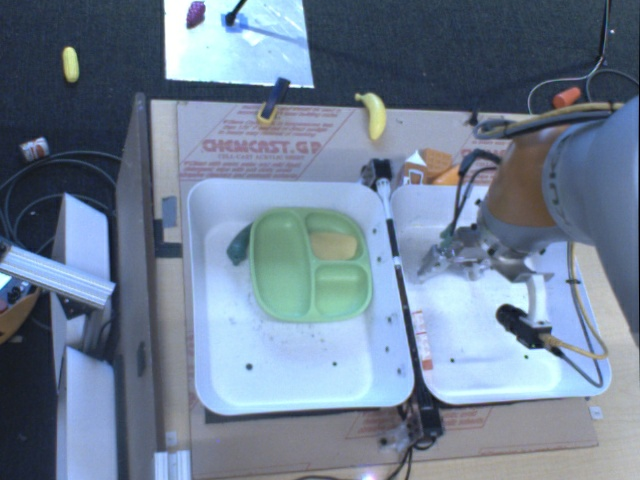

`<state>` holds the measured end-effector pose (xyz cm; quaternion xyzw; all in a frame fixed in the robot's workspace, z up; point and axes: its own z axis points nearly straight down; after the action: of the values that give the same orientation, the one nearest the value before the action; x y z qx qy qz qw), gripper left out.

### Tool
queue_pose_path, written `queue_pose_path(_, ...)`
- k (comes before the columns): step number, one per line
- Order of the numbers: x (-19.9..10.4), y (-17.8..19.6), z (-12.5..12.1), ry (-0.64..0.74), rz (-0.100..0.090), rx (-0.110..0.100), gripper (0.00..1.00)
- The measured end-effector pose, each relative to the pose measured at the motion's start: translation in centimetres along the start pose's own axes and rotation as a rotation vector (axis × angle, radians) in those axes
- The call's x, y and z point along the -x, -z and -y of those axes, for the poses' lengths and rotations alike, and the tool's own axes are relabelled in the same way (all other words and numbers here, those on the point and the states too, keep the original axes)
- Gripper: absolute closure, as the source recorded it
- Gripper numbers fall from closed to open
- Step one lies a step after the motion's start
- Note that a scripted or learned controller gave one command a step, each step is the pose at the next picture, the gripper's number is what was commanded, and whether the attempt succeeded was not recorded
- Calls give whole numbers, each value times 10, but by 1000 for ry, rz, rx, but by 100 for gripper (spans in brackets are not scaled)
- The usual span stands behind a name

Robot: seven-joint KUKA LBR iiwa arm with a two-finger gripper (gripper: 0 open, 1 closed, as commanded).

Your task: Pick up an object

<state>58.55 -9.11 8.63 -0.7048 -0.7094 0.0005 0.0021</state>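
Fingers (pixel 437 261) sit low in the right bin (pixel 470 373), at roughly 9 o'clock from the wrist, pointing toward the bin divider — whether they are apart or together cannot be told, and nothing is seen between them. The grey arm (pixel 590 183) with its orange band (pixel 520 183) enters from 3 o'clock. In the left bin (pixel 220 368) lies a green divided plate (pixel 305 266) with a yellow piece (pixel 335 244) in its 1 o'clock compartment; a dark teal object (pixel 238 244) touches the plate's 9 o'clock edge. At 12 o'clock of the bins a banana (pixel 375 114) rests on the desk (pixel 330 136) — well apart from the fingers.
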Motion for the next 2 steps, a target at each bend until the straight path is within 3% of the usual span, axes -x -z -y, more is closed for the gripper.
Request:
queue_pose_path(1, 45, 117, -43, -3, 8, 20, 0)
queue_pose_path(2, 18, -7, -41, 0, 1, 3, 0)
